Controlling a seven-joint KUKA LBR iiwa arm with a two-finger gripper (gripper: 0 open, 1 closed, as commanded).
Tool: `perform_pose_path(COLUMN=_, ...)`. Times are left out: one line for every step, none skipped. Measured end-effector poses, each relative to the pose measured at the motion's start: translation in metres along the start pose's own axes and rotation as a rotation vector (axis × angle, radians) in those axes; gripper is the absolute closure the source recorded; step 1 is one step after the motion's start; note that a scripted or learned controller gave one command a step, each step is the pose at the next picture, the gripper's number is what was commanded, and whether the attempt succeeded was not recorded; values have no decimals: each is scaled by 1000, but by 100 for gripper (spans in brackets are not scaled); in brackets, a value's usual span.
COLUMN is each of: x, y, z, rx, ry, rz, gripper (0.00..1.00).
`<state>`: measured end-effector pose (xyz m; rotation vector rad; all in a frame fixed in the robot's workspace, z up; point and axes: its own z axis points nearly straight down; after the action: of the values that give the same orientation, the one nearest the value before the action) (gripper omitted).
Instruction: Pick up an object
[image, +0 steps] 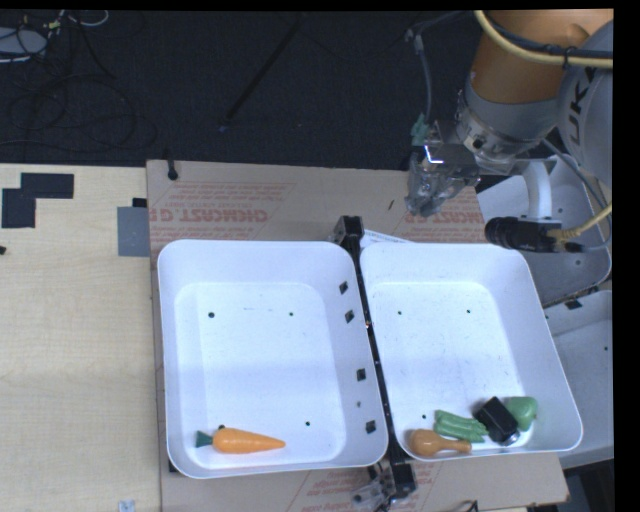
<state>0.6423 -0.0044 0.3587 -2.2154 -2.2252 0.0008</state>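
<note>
An orange toy carrot (247, 440) lies at the near edge of the left bin (180, 300). In the right bin's (535, 300) near right corner sit a tan pear-shaped toy (437, 443), a green pea pod (460, 426), a small black block (497, 419) and a green piece (522, 408) behind it. My gripper (428, 198) hangs high above the far edge of the right bin, over the cardboard, well away from all these objects. Nothing shows between its fingers.
A black hinge strip (361, 340) runs between the two bins. The bins rest on a cardboard sheet (260, 205) on a light wooden bench (70, 330). A black cylinder (520, 234) on the arm juts out beside the right bin's far right corner.
</note>
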Motion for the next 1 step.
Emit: perform_pose_path(x=74, y=2, z=19, rx=3, ry=1, rz=-2, gripper=100)
